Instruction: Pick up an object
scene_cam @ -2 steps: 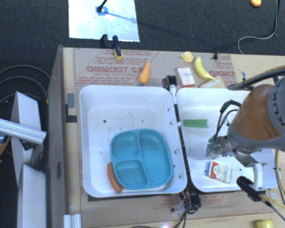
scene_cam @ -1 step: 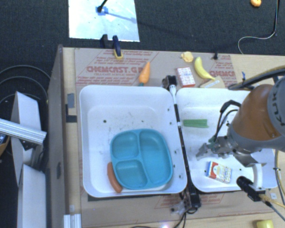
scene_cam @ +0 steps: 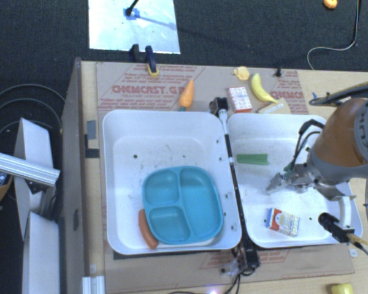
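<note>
- You have two white bins side by side on the bench: the left bin (scene_cam: 119, 182) and the right bin (scene_cam: 257, 124).
- Your arm (scene_cam: 349, 133) comes in from the right, grey with an orange band above the wrist, and hangs over the right bin.
- The gripper (scene_cam: 277, 184) points left, low over the middle of the right bin's floor — its fingers look close together with nothing between them, though they are small and a bit blurred.
- In the right bin a green block (scene_cam: 252, 159) lies flat at the far-left part, just beyond the gripper and apart from it.
- A small carton (scene_cam: 283, 221), white with red and blue print, lies near the bin's near edge, nearer than the gripper and clear of it.
- In the left bin you see a blue tray (scene_cam: 182, 204) with three compartments, sitting toward the near right.
- A sausage (scene_cam: 146, 228) lies just left of the tray, at its near-left corner, close to the bin's near wall.
- Beyond the bins, on the cardboard, there is a carrot (scene_cam: 186, 94), a box (scene_cam: 240, 99) with red print, and a banana (scene_cam: 260, 89) — all outside the bins.
- A small orange ball (scene_cam: 330, 2) sits on the dark floor, far right.
</note>
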Motion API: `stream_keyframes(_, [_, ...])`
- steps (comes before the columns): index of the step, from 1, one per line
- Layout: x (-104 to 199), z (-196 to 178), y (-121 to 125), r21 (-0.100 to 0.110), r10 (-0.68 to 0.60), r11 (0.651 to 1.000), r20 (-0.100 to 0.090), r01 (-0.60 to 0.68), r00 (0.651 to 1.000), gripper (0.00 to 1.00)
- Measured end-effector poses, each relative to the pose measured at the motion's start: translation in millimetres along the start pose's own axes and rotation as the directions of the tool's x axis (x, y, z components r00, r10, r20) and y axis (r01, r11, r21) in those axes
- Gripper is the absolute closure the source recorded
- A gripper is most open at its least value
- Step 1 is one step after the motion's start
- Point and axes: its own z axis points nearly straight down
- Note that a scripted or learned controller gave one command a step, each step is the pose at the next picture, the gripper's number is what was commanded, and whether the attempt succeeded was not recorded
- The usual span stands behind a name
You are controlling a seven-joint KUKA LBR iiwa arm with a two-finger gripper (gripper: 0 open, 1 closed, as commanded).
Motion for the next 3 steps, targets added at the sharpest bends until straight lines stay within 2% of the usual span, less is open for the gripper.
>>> stream_keyframes(1, [-49,-2,65,-0.005,-0.005,1.0,0.002,0.005,1.0,0.0])
stream_keyframes(2, [64,-1,106,-0.002,-0.016,1.0,-0.007,0.016,1.0,0.0])
stream_keyframes(3, [44,-1,146,0.004,-0.008,1.0,-0.003,0.008,1.0,0.0])
